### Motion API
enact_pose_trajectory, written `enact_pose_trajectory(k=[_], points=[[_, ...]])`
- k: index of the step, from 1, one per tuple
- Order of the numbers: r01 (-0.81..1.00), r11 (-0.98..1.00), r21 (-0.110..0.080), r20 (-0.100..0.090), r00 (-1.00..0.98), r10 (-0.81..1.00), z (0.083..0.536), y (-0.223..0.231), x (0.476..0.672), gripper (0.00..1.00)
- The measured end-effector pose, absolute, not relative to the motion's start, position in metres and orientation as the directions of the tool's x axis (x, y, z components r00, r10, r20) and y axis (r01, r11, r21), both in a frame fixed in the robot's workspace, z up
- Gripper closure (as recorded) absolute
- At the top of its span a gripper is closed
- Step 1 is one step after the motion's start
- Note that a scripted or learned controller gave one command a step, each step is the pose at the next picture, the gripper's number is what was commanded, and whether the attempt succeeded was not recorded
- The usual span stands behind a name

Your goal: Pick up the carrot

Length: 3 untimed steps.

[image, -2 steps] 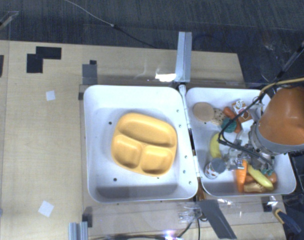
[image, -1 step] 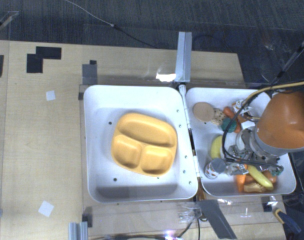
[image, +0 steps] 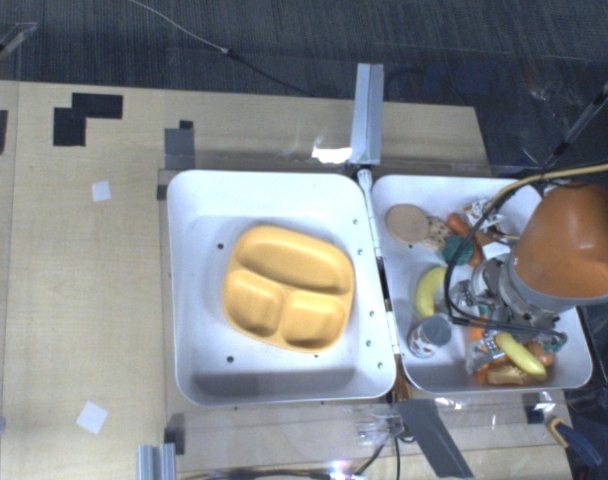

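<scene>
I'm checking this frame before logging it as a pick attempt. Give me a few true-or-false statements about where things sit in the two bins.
1. The yellow divided tray lies in the left bin. True.
2. The arm reaches over the left bin. False: it hangs over the right bin.
3. A banana lies near the right bin's front edge. True.
4. The yellow tray holds fruit. False: its compartments are bare.
5. The small toys are in the right bin. True.

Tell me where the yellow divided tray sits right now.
The yellow divided tray lies in the middle of the left bin, across the divider from the right bin where the arm works.
</scene>
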<state>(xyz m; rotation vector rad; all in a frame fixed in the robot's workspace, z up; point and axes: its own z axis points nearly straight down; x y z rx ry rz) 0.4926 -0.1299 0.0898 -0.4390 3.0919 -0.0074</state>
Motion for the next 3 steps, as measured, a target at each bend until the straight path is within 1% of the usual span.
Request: enact_pose_trajectory(k=[1, 2, 3], points=[[-0.283, 0.959, -0.011, -0.025, -0.959, -0.283, 0.102, -0.129, 0.496, 1.0], [-0.419, 0.908, -0.006, -0.011, -0.908, -0.419, 0.168, -0.131, 0.504, 1.0], [-0.419, 0.908, -0.005, -0.01, -0.908, -0.419, 0.168, -0.13, 0.504, 0.0]])
